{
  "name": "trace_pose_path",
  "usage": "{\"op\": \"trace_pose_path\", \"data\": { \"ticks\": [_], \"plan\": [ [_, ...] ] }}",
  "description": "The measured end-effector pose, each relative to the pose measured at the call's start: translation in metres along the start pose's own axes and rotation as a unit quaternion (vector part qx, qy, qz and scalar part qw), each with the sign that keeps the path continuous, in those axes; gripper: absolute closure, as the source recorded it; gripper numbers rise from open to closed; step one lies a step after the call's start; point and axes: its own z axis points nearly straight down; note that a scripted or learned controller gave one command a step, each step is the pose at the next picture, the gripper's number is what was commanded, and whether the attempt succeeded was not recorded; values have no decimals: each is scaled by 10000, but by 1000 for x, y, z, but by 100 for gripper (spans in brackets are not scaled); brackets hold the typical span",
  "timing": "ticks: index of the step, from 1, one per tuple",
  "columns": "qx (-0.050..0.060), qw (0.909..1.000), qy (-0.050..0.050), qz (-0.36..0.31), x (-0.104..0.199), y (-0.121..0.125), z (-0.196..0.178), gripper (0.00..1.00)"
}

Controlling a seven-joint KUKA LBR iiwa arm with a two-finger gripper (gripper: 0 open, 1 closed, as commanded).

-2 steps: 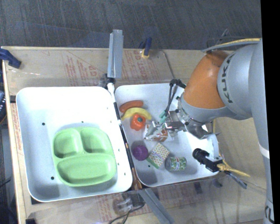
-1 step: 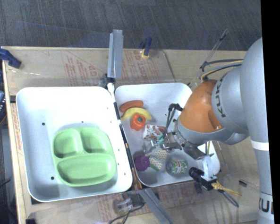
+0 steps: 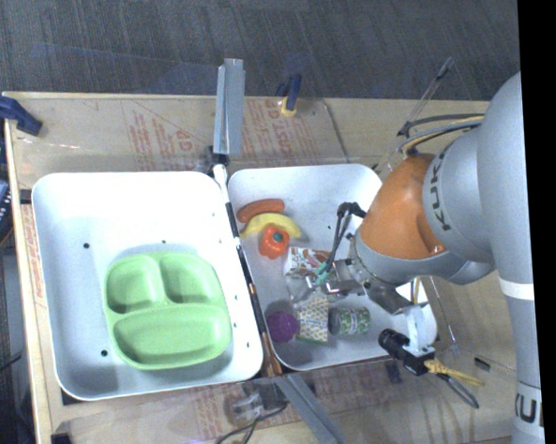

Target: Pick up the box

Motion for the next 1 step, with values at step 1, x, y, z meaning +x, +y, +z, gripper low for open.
{"op": "trace_pose_path", "data": {
  "ticks": [1],
  "plan": [
    [-5,9996,13,-269,76,37,-91,100]
  ]
}}
